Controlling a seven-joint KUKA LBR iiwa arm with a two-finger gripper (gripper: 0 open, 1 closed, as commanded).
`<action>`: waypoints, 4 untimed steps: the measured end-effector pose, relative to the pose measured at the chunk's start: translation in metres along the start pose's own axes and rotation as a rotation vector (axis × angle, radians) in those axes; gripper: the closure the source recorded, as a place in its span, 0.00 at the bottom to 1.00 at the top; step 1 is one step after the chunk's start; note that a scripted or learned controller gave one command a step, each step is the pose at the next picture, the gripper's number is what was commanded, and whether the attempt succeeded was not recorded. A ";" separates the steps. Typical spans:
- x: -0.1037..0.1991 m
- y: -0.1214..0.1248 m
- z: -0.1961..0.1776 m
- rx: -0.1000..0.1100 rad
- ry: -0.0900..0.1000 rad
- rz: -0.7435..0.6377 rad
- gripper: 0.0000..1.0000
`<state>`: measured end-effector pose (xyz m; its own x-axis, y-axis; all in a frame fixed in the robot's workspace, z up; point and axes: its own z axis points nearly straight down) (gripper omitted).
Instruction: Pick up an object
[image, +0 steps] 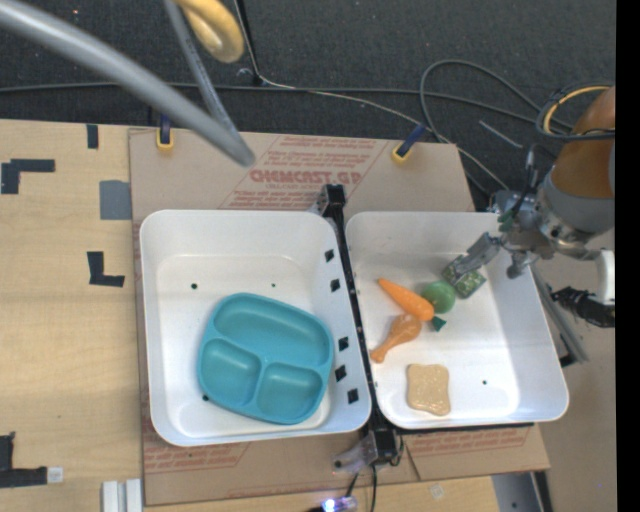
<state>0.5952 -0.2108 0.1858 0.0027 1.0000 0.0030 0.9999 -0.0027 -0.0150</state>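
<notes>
The right bin (520, 395) holds an orange carrot (405, 297), a green round item (438, 296), a tan drumstick-shaped piece (397, 337) and a beige slice of bread (428, 388). My gripper (465, 274) reaches in from the right and hangs just up and right of the green item, over the bin's upper middle. Nothing shows between its fingers, and their spread is not readable from this angle. The arm's grey wrist with the orange band (580, 175) stands over the bin's right rim.
The left bin (165, 300) holds a teal divided plate (265, 357). A black divider with clips (342, 300) runs between the bins. Cables (470, 110) loop behind the right bin. A grey pole (130, 70) crosses the upper left.
</notes>
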 end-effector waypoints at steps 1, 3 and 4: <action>0.000 0.003 -0.009 -0.014 -0.003 -0.004 0.00; 0.007 0.011 0.103 -0.016 -0.006 -0.005 0.00; 0.007 0.012 0.088 -0.021 -0.008 -0.006 1.00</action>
<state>0.6061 -0.2037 0.0975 -0.0030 1.0000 -0.0047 1.0000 0.0030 0.0057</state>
